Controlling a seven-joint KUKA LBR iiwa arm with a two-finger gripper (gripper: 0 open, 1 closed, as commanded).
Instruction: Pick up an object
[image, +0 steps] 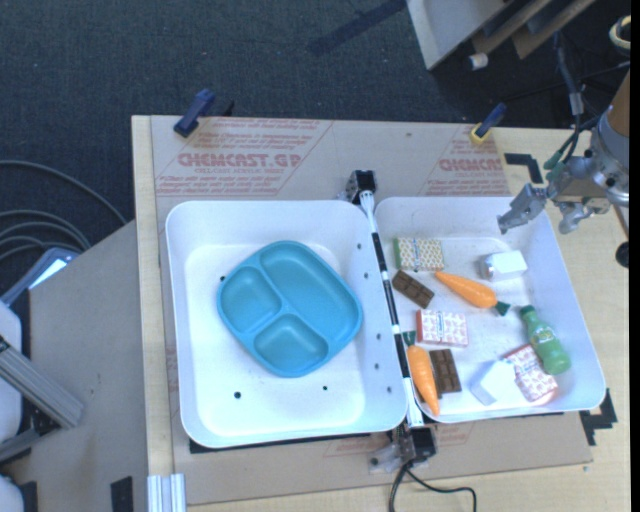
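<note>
Carrot (467, 290) looks the handiest thing to lift: it lies slantwise in the middle of the right bin (575, 300), between a checked packet (419, 253) and a green bottle (544, 340), apart from both. It seems a light, stiff plastic toy, smooth and tapering, so it may roll or slip; I would pinch it across its thick middle, jaws square to its length. A second carrot (423, 377) hugs the bin's left wall, harder to reach. The gripper (548, 208) hovers over the bin's far right corner, fingers spread, holding nothing.
</note>
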